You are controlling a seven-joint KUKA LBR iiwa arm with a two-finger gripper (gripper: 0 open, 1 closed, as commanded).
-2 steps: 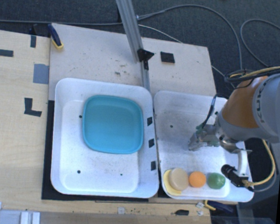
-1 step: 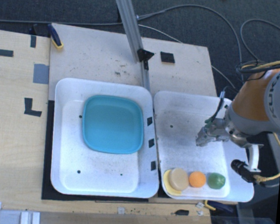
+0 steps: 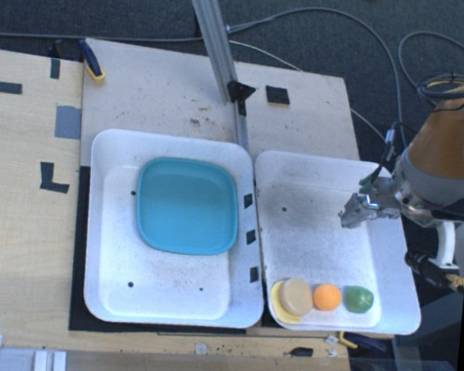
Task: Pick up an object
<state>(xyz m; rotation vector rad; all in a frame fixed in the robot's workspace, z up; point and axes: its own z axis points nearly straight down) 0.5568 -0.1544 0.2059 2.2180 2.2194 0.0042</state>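
Two white bins sit side by side; your gripper [image 3: 354, 216] hangs over the right bin [image 3: 318, 231], near its right edge. Bun [image 3: 294, 296], orange [image 3: 326, 297] and lime [image 3: 358, 299] line its near wall.

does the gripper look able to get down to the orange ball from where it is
Probably yes. The gripper sits over the right bin, and bare bin floor lies between it and the orange ball. The ball is wedged between a tan round object and a green ball, leaving tight room.
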